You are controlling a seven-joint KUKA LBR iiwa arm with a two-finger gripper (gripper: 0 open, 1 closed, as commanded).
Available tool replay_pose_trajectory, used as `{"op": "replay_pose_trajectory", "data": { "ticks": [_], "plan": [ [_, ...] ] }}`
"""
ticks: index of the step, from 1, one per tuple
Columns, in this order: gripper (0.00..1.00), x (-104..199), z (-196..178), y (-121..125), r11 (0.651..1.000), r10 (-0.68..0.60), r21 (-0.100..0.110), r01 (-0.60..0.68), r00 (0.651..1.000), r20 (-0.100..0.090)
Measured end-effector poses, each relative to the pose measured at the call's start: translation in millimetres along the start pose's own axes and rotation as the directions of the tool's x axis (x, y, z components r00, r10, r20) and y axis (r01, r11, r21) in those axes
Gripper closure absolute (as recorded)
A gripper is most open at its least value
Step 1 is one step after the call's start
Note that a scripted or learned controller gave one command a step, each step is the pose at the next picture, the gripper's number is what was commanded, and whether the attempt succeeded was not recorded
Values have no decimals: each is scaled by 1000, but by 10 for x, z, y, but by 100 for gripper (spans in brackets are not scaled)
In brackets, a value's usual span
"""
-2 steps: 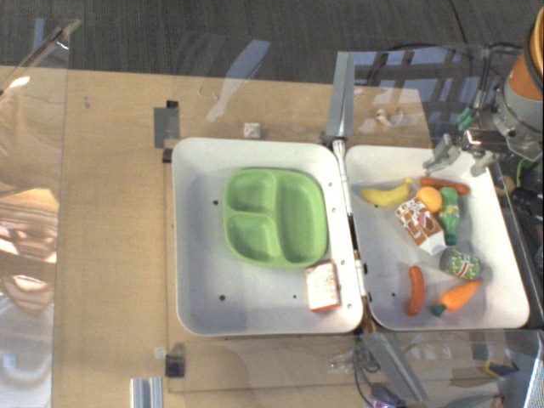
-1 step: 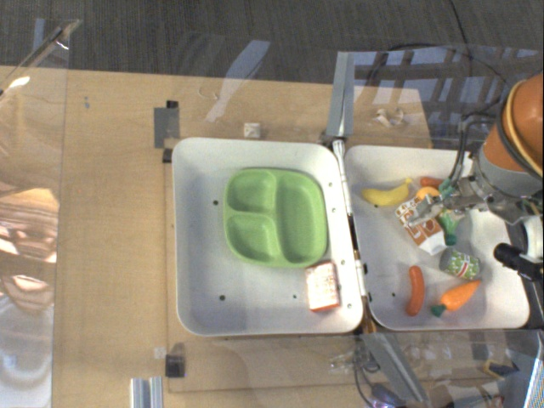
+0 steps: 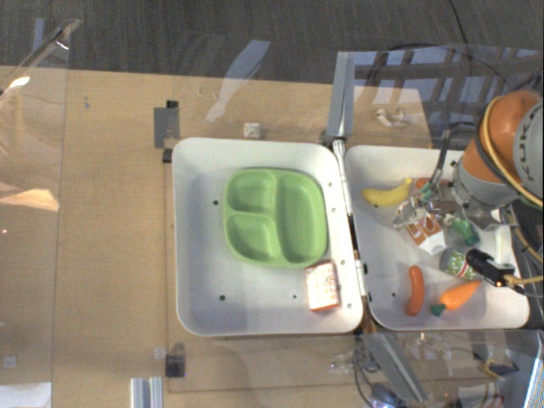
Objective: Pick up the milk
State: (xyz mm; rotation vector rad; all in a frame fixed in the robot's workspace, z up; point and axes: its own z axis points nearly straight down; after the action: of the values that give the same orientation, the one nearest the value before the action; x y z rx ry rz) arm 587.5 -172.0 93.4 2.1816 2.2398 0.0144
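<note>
The table [image 3: 102,228] carries two white bins pushed wall to wall, presumably so that things can be moved from one to the other in a short reach. The left bin [image 3: 200,253] lies well off to the far side of the jaws, across the shared wall. The right bin [image 3: 387,308] lies directly under them. The arm [image 3: 510,155] leans in over that bin's outer edge, wrist tilted down, which sets the jaws low over a cluster of small things. Whether the jaws are apart or together I cannot tell, since they merge with the clutter beneath, and nothing can be seen held between them.

A green divided plate [image 3: 276,218] sits in the middle of the left bin. Beside its near corner, well away from the jaws, lies a white, red-edged carton [image 3: 321,286] on its side. I take this to be the milk, though not with certainty. A brown-and-white packet [image 3: 422,228] lies just below the jaws and could be it instead.

Just beyond the jaws, toward the shared wall, lies a banana [image 3: 387,195]. A carrot [image 3: 459,297] and a sausage [image 3: 415,290] lie nearer the front wall.
</note>
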Motion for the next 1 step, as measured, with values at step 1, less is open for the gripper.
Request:
{"op": "replay_pose_trajectory", "data": {
  "ticks": [1],
  "plan": [
    [100, -1, -127, 36, 1000, -4, -10, 4, 1000, 4]
  ]
}}
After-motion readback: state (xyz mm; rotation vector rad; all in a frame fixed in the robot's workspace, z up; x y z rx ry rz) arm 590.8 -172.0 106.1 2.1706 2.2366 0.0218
